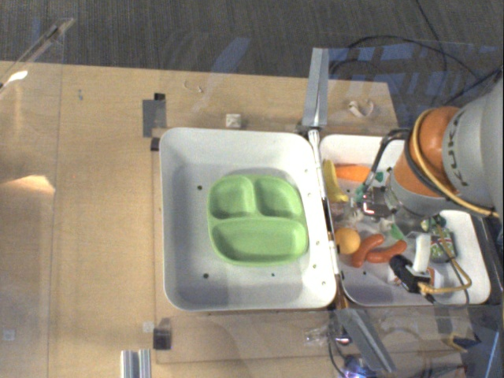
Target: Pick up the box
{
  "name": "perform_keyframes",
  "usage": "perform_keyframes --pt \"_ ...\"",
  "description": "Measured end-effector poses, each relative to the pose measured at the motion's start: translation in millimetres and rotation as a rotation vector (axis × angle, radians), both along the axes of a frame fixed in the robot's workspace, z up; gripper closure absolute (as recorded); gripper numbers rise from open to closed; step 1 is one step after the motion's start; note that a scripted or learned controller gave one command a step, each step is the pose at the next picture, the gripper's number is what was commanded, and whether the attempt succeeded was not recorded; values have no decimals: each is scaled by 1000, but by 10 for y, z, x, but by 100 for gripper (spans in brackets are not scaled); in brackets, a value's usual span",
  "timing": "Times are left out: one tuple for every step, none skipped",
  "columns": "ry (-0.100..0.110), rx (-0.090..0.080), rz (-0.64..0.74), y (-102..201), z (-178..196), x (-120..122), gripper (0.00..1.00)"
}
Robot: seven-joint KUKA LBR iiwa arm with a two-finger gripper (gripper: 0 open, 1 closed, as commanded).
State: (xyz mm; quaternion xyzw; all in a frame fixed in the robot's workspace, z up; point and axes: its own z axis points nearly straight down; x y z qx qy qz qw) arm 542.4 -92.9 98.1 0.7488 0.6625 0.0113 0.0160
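Camera view, nearest first: in the right bin (pixel 472 278) a red sausage-shaped piece (pixel 378 250) touches an orange ball (pixel 348 241). The left bin (pixel 185 235) carries a green divided plate (pixel 256 217). My claw (pixel 382 211) hangs low over the right bin; apart or together, I cannot tell. Farther back lies an orange carrot (pixel 352 172). I cannot pick out the box under the arm.

Worktop (pixel 79 211): pale wood, flat.
Left bin (pixel 177 211): white, resting on it (rim beside its neighbour's).
Right bin (pixel 479 246): white, alongside.
Small cube (pixel 232 120): on bare wood, just beyond left bin.
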Motion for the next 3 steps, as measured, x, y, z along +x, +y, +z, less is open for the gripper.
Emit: perform_keyframes --pt "-10 5 6 35 135 44 100" --pt "33 8 16 683 879 670 100" --pt "33 8 16 683 876 669 0"
